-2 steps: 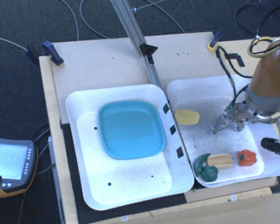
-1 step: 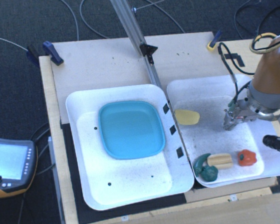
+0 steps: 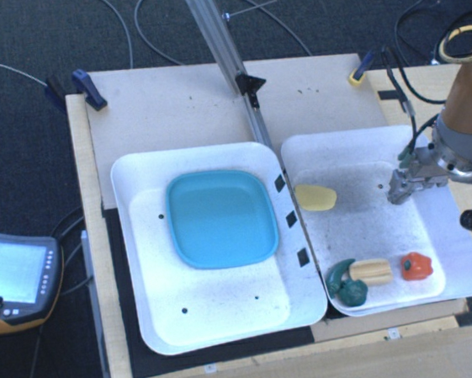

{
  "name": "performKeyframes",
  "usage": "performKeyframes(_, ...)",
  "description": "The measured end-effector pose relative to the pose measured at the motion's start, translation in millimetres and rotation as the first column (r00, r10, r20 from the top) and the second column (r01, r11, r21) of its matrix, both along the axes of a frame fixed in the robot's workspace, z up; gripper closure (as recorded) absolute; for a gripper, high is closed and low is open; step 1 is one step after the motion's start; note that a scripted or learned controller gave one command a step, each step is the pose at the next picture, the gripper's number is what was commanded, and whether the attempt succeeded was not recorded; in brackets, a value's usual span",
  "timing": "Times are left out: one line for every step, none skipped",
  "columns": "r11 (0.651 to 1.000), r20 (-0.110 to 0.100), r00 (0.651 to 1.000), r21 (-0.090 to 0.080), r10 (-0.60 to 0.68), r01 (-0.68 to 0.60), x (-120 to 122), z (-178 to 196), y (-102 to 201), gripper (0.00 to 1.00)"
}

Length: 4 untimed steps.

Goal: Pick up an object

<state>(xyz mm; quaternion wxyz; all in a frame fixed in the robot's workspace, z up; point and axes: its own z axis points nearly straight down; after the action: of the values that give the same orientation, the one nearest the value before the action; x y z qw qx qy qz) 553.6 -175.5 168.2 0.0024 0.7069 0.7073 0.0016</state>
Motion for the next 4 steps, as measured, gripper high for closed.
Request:
performKeyframes(1.0,0.0,1.0,0.0,0.0,0.0,1.2,53.0,-0.1,1.0)
performKeyframes(1.0,-0.004,1.0,0.003,0.005,-0.005,10.2,57.3,62.1,1.0)
performKeyframes(1.0,-0.004,1.0,0.002,0.004,-0.004,14.7,67.8,112.7,1.0)
performKeyframes(1.0,-0.006,1.0,0.003,0.005,-0.005,21.9,64.2,174.0,1.0)
